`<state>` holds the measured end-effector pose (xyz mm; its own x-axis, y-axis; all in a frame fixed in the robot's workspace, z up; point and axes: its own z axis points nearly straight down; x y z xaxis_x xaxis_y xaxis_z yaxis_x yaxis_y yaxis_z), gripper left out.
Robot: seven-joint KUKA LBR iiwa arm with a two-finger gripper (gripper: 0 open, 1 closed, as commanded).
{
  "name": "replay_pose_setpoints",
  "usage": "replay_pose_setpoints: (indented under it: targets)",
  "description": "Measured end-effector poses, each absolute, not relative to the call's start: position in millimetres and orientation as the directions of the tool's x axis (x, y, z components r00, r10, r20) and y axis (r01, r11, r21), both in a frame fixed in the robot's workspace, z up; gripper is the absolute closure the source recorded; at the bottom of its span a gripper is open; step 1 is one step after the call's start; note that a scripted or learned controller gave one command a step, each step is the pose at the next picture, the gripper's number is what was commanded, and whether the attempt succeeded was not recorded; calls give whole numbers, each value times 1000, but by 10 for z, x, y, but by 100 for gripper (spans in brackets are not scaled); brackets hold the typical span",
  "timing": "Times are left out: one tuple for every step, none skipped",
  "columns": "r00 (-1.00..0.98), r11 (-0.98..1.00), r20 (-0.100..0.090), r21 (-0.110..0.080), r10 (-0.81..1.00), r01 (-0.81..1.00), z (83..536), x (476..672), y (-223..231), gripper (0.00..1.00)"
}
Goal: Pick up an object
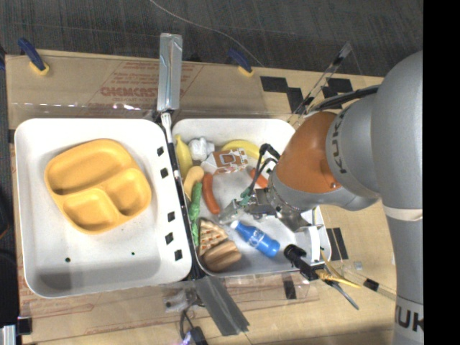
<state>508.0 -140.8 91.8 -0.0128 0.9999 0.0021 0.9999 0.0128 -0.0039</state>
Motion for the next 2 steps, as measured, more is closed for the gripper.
replay_pose_setpoints:
  targets:
    - [80,-80,0,0,997,997,921,4778,-1429,0]
    - [75,-75,0,1,997,997,1019,4786,-1435,100]
